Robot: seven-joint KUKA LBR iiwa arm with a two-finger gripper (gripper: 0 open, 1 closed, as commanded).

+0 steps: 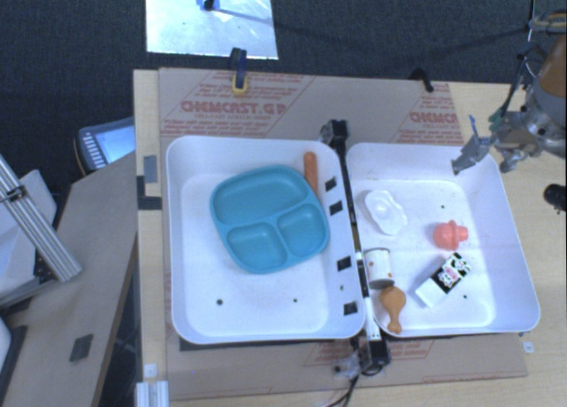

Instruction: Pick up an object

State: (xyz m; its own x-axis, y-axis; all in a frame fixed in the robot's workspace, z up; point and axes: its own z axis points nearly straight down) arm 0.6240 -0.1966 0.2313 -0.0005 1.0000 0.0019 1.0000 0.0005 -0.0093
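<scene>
My gripper (pixel 489 159) hangs over the back right corner of the right bin (pixel 518 259), open with nothing between its fingers. In that bin lie a clear plastic piece (pixel 385 208), a pink-red toy (pixel 450 235), a white box with black spots (pixel 443 279), a small white cylinder (pixel 378 263) and a brown drumstick-shaped toy (pixel 391 305). The gripper is well above and behind all of them. In the left bin (pixel 177 246) a blue divided plate (pixel 268 219) lies flat, with an orange sausage-like stick (pixel 311 170) at its back right.
A black divider strip (pixel 347 219) runs between the bins. Behind them a yellow clamp (pixel 239 74) grips the cardboard base, and a shiny metal sheet (pixel 211 6) lies beyond. At the left stand a small screen (pixel 106 144) and an aluminium rail (pixel 35 228).
</scene>
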